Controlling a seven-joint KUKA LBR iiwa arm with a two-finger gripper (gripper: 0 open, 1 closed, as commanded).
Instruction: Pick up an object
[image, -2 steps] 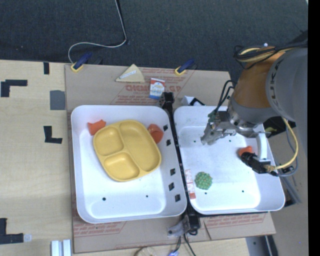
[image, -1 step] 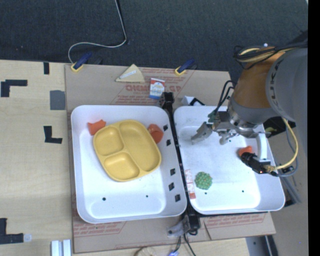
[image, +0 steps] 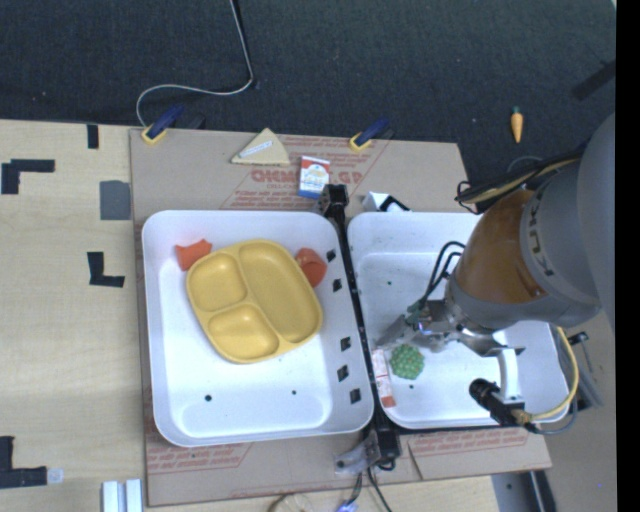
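From above, the bench carries 2 white bins: the left bin (image: 170, 400) holds a yellow 3-compartment tray (image: 255, 298) lying flat, with an orange piece (image: 193, 252) at its far-left edge and a red-orange piece (image: 313, 266) at its right edge, both partly tucked under it. In the right bin (image: 400, 255) the grey arm (image: 530, 255) reaches down from the right, and its gripper (image: 418, 330) sits just above a green, bumpy object (image: 407, 362) near the bin's left wall; whether the gripper is released or clenched cannot be told, and nothing is visibly held.
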